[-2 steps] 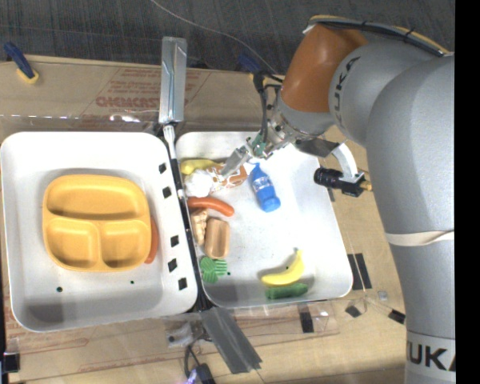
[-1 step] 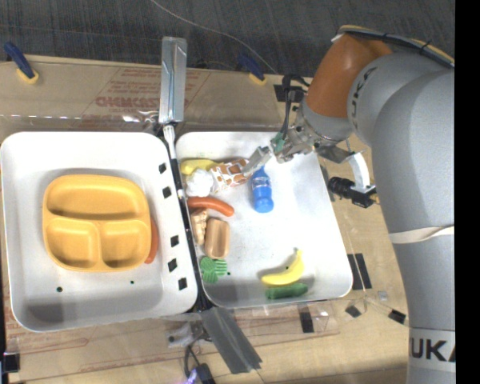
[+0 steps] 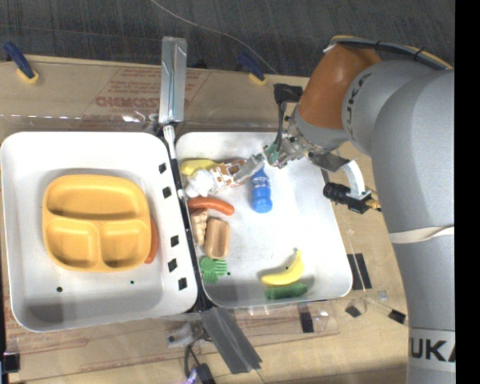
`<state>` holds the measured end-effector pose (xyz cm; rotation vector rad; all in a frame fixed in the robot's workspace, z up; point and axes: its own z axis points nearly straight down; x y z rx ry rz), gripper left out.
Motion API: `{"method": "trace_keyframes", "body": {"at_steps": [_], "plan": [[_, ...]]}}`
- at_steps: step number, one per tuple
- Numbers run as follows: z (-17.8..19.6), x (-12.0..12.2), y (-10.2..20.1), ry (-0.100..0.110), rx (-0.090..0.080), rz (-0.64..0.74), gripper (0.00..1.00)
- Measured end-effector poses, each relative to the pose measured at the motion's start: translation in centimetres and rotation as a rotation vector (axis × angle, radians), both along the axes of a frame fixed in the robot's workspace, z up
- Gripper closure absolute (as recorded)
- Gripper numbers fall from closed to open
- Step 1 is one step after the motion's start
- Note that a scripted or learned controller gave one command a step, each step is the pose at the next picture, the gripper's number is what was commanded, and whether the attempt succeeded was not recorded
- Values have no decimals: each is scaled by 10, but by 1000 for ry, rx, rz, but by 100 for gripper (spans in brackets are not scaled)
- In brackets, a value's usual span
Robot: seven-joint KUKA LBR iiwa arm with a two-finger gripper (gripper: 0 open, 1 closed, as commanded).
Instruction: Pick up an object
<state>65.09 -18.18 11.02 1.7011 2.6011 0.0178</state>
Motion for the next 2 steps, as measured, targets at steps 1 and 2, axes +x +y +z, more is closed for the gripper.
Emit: {"method": "trace_keyframes", "body": {"at_steps": [1, 2], "plan": [[-2, 13, 5, 13, 11, -272, 0], [-1, 3, 18, 1, 7, -221, 0]]}}
